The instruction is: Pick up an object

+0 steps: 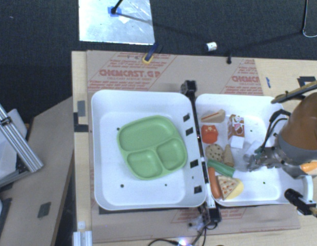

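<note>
You are looking at 2 white bins sitting side by side on the bench. The left bin (104, 111) is holding a green tray (151, 146) with 3 compartments. The right bin (261, 106) is holding toy food clustered along its left side: a sandwich (213, 117), a tomato (210, 134), a carton (236, 127), a cookie (215, 152), a cucumber (220, 167), a sausage (214, 183) and a pizza slice (229, 187). The arm (302, 129) is reaching in from the right, and its gripper (252, 161) is hanging low over the right bin, just right of the cucumber and cookie. You cannot tell its grasp state here; nothing is visibly sitting in it.
</note>
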`<state>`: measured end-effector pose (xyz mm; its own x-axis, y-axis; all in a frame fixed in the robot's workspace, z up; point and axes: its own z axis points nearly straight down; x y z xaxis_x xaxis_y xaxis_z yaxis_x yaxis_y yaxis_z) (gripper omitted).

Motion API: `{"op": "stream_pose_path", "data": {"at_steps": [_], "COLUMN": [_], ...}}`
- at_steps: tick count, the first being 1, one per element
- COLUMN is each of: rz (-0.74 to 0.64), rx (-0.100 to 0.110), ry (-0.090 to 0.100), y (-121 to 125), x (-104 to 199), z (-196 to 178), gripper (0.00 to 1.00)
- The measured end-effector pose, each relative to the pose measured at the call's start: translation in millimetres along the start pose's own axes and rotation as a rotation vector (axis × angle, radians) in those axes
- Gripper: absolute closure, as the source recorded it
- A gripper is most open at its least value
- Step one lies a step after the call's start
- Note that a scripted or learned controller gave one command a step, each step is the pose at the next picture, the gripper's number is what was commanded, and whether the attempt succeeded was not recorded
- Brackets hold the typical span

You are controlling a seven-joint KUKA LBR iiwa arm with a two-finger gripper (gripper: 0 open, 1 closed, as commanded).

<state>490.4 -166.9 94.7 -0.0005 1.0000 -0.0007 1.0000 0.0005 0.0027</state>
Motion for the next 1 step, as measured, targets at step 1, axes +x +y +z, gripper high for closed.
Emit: {"op": "stream_pose_path", "data": {"at_steps": [1], "rz": [-0.003], "rx": [-0.004], "ry": [-0.002], "y": [-1.0], "x": [0.3], "z": [-63.6], "gripper": [1.0]}}
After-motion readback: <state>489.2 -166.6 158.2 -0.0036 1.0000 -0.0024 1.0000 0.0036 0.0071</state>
